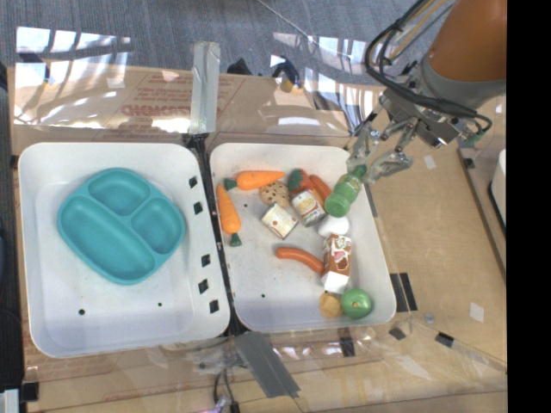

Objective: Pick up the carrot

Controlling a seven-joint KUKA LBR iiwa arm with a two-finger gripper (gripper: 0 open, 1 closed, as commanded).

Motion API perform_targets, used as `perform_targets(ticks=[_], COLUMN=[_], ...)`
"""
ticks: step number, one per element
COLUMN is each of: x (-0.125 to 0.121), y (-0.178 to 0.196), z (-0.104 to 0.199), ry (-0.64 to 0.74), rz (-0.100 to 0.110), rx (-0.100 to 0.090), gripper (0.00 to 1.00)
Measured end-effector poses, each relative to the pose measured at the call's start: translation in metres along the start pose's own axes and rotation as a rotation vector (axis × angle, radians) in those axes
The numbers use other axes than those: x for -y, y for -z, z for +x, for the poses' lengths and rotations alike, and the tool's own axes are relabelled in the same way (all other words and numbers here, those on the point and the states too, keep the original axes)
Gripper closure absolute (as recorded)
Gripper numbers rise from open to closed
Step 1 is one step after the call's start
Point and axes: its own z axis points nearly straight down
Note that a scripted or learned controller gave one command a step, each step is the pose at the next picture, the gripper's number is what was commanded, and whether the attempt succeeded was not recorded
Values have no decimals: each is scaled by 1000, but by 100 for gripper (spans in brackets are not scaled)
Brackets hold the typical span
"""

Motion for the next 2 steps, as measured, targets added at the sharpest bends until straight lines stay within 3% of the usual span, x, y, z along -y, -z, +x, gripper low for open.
perform_targets(ticks=[1,2], x=[-61,-93], y=[58,40], z=[68,101], ry=[221,583], rz=[5,-1], rx=[1,-1], gripper=[100,100])
